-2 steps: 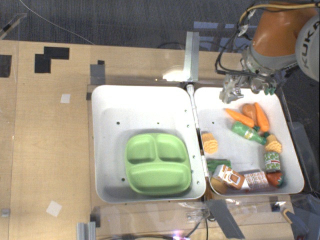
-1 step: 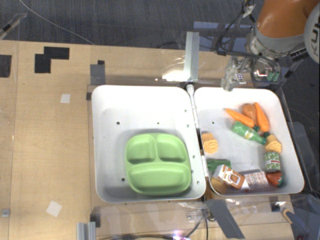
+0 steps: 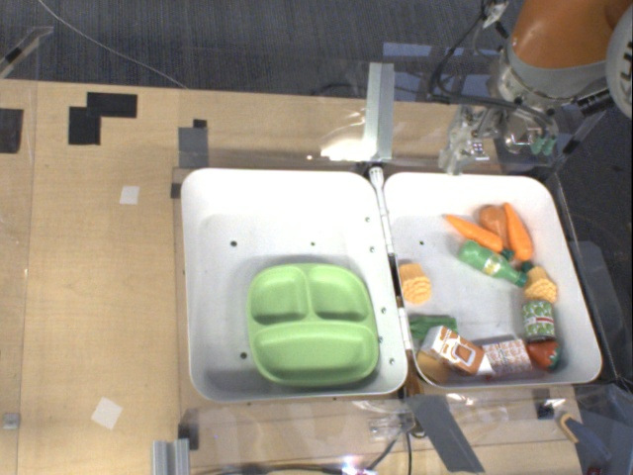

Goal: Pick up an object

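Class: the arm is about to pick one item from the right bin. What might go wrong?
1. The carrots lie against the green bottle, so a grab could catch two or knock one aside.
2. The boxes and ketchup bottle are packed against the right bin's near wall, leaving little room.

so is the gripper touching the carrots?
Apart. In the camera view the gripper sits above the right bin's far rim; bare white floor separates it from the carrots.

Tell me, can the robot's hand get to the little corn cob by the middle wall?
Probably yes. The corn cob lies alone with bare bin floor around it, and nothing sits on top. The hand hovers above the right bin's far edge.
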